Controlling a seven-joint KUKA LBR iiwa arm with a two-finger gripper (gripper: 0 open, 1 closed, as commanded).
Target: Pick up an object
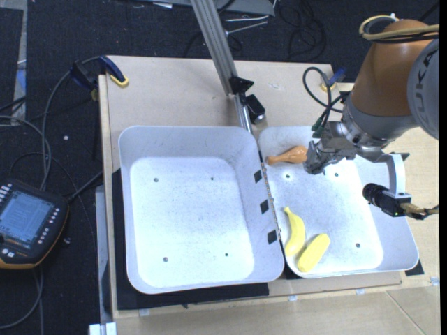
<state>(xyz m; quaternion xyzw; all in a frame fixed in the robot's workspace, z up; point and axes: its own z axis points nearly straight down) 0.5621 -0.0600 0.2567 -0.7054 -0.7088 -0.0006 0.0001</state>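
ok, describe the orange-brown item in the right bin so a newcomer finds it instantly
Start at the right bin, the one the arm reaches into. Go to its far edge, near the wall shared with the left bin: the drumstick-shaped toy lies there, just left of the gripper. It is orange-brown with a narrow end, unlike the two yellow pieces near the front.

Dark carpet floor [49, 40], cables [35, 124] strewn across it. Tan wooden bench [174, 93]. Slanted metal mast [216, 33] rising from bench. Pendant [24, 222] with lit screen lying on floor, left. Even overhead light.
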